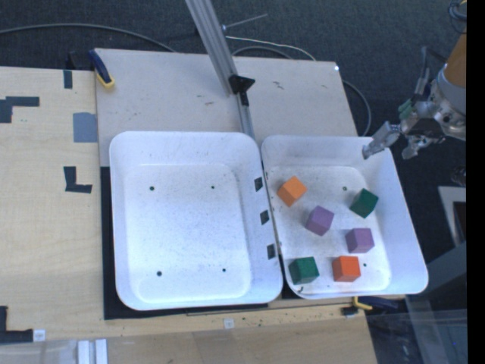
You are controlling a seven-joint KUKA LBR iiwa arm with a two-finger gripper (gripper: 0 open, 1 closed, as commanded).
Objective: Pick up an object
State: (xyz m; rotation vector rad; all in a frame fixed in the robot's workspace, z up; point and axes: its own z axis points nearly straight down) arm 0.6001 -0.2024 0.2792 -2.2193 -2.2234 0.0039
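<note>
Your gripper [394, 144] is spread wide, holding nothing, above the right bin's [402, 196] corner, near 6 blocks.

Six small cubes, all in the right bin [394, 174], all resting flat on its floor, none touching.
- orange cube [292, 190]: upper left, nearest the divider, turned a bit.
- dark green cube [364, 202]: upper right.
- purple cube [320, 220]: centre, between those two and lower.
- second purple cube [359, 240]: right of centre, below the green one.
- second green cube [304, 269]: lower left, close to the front wall.
- red-orange cube [346, 268]: just right of it, under the second purple.
</note>
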